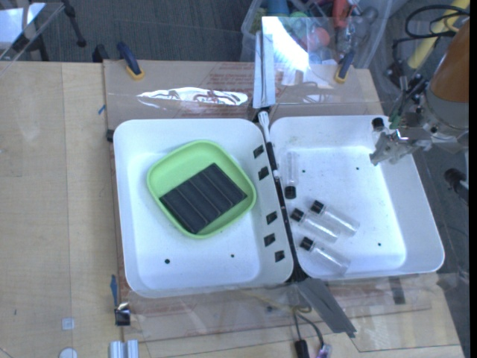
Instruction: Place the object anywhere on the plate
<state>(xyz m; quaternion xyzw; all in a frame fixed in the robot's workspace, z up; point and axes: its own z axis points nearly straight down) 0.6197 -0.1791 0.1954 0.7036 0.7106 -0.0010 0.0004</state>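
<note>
Three clear vials with black caps are seen in the right bin. The nearest vial lies by the bin's near-left corner, with two more, and, just behind it. A fourth tube lies along the left wall. Being smooth, round and transparent, a vial could roll or slip from a pinch. The green plate, bearing a dark ribbed mat, sits mid left bin. The gripper hovers at the far-right corner; whether it is open or closed cannot be told.

One fixed camera looks down at a slant over both white bins, the arm entering from the right.
</note>
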